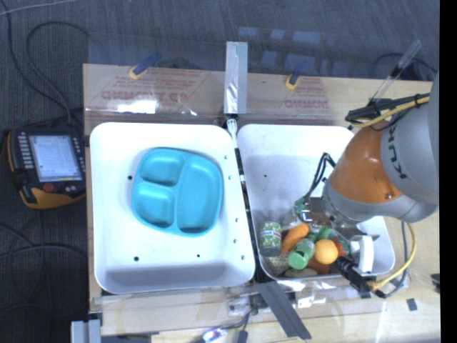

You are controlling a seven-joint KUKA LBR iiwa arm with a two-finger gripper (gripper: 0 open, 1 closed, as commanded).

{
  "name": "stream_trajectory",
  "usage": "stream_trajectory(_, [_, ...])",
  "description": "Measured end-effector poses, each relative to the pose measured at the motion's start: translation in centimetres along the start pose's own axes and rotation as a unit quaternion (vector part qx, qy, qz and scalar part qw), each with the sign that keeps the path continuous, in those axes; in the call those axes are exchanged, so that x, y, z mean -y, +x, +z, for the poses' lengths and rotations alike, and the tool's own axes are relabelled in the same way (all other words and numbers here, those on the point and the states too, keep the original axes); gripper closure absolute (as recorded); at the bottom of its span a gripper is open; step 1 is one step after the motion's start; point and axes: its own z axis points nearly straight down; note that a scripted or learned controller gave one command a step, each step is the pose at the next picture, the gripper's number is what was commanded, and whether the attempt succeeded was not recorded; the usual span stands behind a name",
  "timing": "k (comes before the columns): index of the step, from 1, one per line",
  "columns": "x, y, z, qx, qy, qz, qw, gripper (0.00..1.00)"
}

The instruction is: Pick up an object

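Left bin [107,256]: 1 blue divided plate [177,190]. Right bin [285,156]: toy pile in near corner, including clear jar [270,234], carrot [293,237], green bottle [303,253], orange [325,251]. Gripper [323,224] sits low over pile; can't tell its state.

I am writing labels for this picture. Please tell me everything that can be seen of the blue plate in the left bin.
The plate is light blue and looks like smooth plastic. It is a rounded, divided dish with three compartments: one large on its right side and two smaller on its left. It lies flat, open side up, a little turned, near the middle of the left bin, resting on the bin's white floor. Nothing else touches it, and its compartments hold nothing. The arm works over the other bin, away from it.
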Motion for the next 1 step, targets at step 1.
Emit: stream_trajectory(1, [-5.73, -0.97, -9.8, 0.002, 0.01, 0.109, 0.994, 1.0])
